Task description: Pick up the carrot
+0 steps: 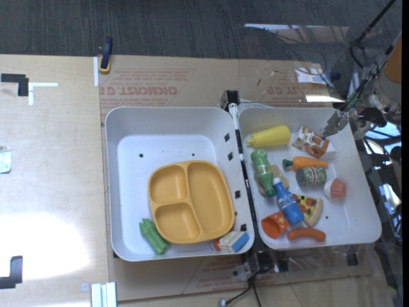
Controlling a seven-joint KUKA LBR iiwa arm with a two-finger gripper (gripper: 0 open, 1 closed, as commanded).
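Your carrot point(308, 162) lies in the right bin point(358, 190), just above the can point(311, 176). Gripper point(331, 128) hangs at the carrot's 1 o'clock, over the carton point(312, 143); grip state cannot be told.

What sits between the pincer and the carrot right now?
In the camera view, a small orange-and-white box lies between the pincer and the carrot, beside the pincer's tip and just above the carrot.

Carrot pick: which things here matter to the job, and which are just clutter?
Matter:
carrot, in the right bin
gripper, near that bin's far right corner

Clutter:
yellow plate
yellow mustard bottle
green bottle
blue bottle
sausage
pizza slice
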